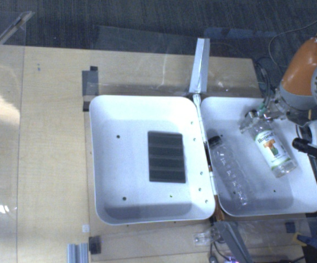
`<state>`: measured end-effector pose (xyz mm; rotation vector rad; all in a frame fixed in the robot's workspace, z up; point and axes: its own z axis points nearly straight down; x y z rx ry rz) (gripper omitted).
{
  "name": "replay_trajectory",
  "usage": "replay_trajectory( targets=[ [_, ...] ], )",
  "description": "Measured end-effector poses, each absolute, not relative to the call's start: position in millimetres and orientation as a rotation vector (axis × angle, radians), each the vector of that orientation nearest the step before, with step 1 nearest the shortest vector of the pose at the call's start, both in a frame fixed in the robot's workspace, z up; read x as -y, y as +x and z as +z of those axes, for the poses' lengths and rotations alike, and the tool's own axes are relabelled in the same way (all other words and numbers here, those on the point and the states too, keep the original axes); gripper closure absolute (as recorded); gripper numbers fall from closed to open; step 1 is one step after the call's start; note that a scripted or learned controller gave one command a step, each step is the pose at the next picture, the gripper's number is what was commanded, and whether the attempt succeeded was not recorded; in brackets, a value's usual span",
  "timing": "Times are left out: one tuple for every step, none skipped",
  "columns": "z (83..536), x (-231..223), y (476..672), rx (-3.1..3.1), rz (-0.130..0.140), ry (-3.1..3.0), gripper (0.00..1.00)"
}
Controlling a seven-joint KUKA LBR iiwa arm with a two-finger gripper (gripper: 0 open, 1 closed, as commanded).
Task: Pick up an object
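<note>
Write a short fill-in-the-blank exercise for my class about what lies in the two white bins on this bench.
1. The dark ribbed rectangular pad lies in the ____ bin.
2. The right bin holds ____ clear plastic bottles.
3. The labelled bottle lies nearer the arm, while the bottle with the ____ cap lies beside the wall shared with the left bin.

Missing words: left; two; black

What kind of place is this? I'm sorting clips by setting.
Likely a robotics lab's bin-picking bench: a robot arm reaches over two white bins on a wooden bench, with clear plastic bottles as test objects.
</note>
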<state>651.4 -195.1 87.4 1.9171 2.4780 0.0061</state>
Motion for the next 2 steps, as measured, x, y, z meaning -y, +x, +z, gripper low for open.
replay_trajectory(
  targets=[
    [100.4,193.6,654.2,-2.475,0.013,1.909,1.0],
    [191.4,134.4,670.9,-2.545,0.007,1.829,1.0]
  ],
)
